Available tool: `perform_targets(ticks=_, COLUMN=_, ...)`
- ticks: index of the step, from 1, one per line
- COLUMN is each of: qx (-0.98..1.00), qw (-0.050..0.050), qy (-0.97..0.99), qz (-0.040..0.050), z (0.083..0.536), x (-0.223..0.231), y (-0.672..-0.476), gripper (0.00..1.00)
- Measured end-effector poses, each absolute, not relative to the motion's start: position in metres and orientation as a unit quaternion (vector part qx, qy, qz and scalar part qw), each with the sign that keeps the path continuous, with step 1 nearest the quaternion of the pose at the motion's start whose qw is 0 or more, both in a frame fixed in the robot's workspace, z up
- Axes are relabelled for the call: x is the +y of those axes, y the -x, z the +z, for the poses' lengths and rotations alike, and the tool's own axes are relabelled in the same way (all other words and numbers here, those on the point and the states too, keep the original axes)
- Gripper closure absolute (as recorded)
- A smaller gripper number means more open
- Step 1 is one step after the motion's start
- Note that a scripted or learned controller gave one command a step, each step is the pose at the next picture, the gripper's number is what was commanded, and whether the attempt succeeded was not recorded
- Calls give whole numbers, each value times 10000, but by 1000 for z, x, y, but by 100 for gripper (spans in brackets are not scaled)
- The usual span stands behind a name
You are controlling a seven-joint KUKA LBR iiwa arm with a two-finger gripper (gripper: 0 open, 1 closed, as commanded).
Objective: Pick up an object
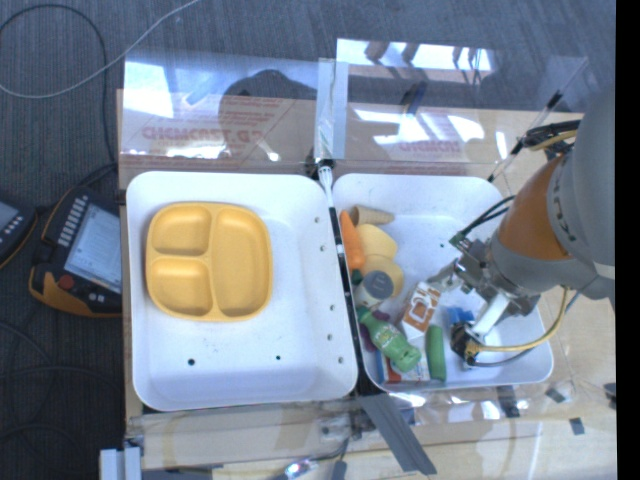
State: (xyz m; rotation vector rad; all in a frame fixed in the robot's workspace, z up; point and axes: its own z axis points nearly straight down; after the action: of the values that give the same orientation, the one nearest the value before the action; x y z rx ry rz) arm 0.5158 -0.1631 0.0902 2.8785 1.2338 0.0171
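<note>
Green bottle lies by the front wall of the right bin on the worktop, claw beside an orange-white packet, open or closed I cannot tell; yellow plate in left bin; grey carpet, pendant at left.

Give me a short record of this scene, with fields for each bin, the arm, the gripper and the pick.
left bin: holds a yellow divided plate
right bin: holds a carrot, a green bottle, a small cucumber, an orange and white packet and other toy food, crowded toward its left side
arm: reaches in from the right, over the right bin
gripper: low over the right bin, just right of the packet
pick: no thing visibly lifted
</note>
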Motion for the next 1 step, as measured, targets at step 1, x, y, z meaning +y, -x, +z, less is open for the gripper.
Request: perform_targets(ticks=1, qx=4230, qw=7, qy=-9061, qz=6, z=93, x=-102, y=-491, gripper=0)
